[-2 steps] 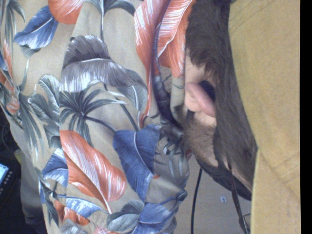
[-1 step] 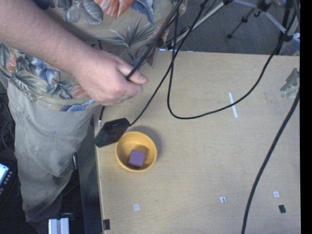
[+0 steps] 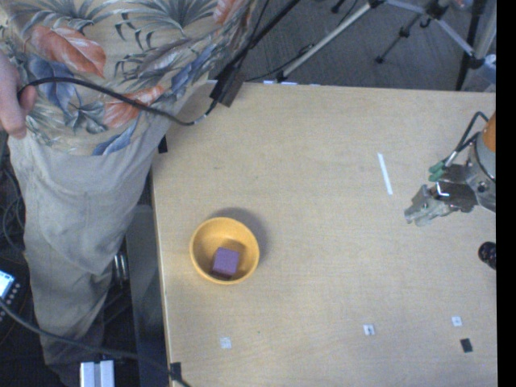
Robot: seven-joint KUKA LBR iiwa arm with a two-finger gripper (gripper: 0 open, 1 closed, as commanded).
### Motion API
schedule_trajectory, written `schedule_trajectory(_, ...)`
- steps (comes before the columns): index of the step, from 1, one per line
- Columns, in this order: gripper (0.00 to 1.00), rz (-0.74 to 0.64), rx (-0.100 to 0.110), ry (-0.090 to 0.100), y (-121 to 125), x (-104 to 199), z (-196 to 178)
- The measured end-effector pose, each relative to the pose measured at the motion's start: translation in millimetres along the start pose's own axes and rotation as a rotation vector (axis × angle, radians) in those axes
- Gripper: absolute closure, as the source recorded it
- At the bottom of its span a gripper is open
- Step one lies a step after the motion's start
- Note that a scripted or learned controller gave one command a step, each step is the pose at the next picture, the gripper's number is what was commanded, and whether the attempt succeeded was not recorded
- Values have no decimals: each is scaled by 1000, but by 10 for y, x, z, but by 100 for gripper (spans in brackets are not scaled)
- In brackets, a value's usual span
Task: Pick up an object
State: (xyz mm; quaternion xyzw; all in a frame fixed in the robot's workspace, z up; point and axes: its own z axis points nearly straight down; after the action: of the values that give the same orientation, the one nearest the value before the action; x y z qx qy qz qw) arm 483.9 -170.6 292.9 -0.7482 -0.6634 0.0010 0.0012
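Purple block [image 3: 226, 260] in yellow bowl [image 3: 201, 244], well apart from end effector [image 3: 419, 210].

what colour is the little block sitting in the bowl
Purple. The block sits inside the yellow bowl, clearest in the camera view.

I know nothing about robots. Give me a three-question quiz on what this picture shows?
1. True or false: the purple block lies inside the yellow bowl.
2. The gripper is: A) over the bowl, B) far to the bowl's right, C) touching the block.
3. Fill in: the thin white stick lies on the ____ tabletop.

Key: 1 true; 2 B; 3 tan.
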Motion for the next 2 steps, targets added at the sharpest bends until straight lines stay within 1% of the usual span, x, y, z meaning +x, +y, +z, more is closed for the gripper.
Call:
schedule_trajectory(1,100,65,-1,0,352,-366,274)
schedule_trajectory(2,100,146,0,-2,1570,-99,926)
